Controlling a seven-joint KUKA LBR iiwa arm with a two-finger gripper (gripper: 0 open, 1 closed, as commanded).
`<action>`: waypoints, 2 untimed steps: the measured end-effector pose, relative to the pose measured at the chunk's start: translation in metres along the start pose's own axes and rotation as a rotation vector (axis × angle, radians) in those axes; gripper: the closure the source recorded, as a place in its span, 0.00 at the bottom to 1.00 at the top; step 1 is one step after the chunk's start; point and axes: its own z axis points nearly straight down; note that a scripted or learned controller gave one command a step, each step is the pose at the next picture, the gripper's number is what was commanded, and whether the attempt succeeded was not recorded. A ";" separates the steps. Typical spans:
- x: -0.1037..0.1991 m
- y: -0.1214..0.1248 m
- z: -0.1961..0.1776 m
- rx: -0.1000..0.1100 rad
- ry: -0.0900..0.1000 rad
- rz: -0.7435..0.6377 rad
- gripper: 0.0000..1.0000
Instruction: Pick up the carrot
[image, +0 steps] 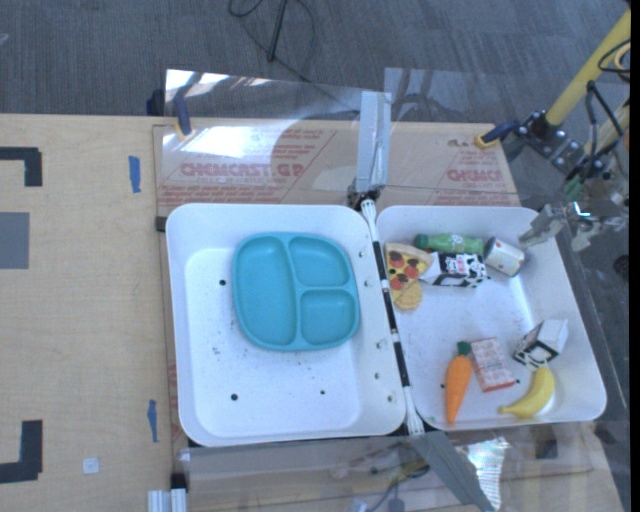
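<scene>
1. Lying in the right bin (585, 330), the carrot (458, 385) rests near the front edge, green top pointing away from the camera, orange tip toward the front wall.
2. A pink packet (492, 363) sits just beside it on the right, with a banana (533, 393) further right; nothing lies on top of the carrot.
3. The gripper (560, 222) hangs at the bin's far right rim, well apart from the carrot; how its hand is set I cannot tell, as the parts there are too tangled to read.
4. Nothing of the pick looks done: the carrot is untouched on the bin floor.
5. Left to do, by my judgement: travel across the bin, descend over the carrot, close and lift.
6. The left bin (190, 330) holds a teal plate (296, 290), not needed here.
</scene>
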 end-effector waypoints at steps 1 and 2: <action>0.054 -0.062 0.129 -0.004 -0.002 -0.587 0.00; 0.116 -0.116 0.135 -0.012 -0.008 -0.945 0.00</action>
